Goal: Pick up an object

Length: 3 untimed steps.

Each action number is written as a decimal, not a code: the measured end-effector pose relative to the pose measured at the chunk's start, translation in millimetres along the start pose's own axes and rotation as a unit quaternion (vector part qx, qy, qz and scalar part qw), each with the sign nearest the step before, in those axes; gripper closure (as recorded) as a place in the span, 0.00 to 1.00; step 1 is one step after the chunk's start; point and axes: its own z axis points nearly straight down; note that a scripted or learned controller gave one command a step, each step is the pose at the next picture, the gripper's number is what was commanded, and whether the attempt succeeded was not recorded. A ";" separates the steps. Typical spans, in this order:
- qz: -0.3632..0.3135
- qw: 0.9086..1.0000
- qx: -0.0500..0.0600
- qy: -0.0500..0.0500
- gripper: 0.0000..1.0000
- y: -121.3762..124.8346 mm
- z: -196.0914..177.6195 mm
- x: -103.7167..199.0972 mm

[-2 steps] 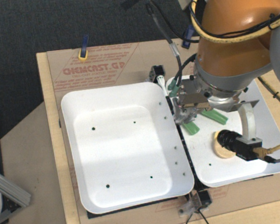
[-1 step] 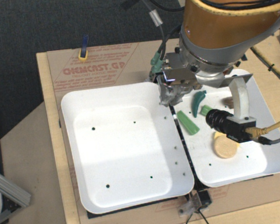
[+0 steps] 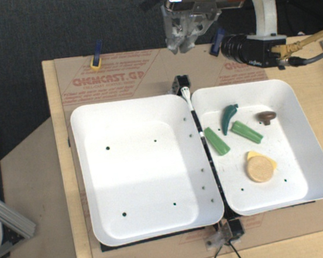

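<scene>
- Nearest you in the right bin [image 3: 310, 135] lies a round tan disc [image 3: 260, 168] on a yellow scrap; it looks light and stiff, but flat, so you'd have to pinch it across its rim.
- Just beyond, two green sticks [image 3: 216, 140] [image 3: 247, 132] lie apart; they're probably rigid plastic, light, perhaps slick. Close across the short width at mid-length.
- The curved teal piece [image 3: 228, 118] sits between them, further back, and could roll.
- A small brown lump [image 3: 266, 117] rests near the far wall, a poor target.
- Farthest, the gripper [image 3: 183, 37] hangs above the cardboard, beyond both bins, carrying nothing; how wide its claw stands you cannot tell.
</scene>
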 end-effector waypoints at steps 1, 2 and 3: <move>-0.001 1.000 0.007 -0.001 1.00 21.5 8.1 52.8; 0.003 1.000 0.006 -0.002 1.00 59.2 8.5 50.6; 0.003 1.000 0.005 -0.002 1.00 106.8 8.9 50.1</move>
